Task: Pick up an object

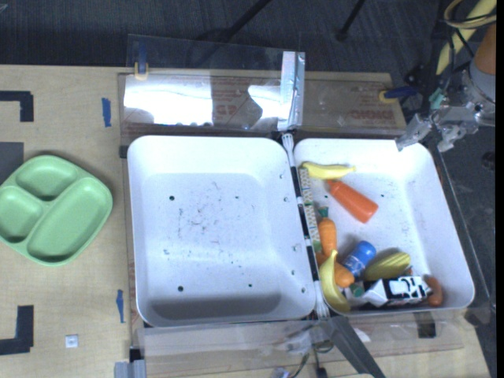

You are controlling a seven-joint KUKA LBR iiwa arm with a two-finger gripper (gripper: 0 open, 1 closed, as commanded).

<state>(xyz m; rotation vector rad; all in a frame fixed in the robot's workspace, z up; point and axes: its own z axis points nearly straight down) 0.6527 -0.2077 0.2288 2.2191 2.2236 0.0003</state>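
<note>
Orange bottle (353, 201) lying apart, easiest pick. Pincer (429, 130) over bin corner, grip state impossible to tell. Best approached straight down.

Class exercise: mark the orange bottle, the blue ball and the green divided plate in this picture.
orange bottle (353, 201), camera view, on the middle of its body.
blue ball (361, 253), camera view, on its rounded top.
green divided plate (52, 209), camera view, on the ridge between its compartments.
</note>
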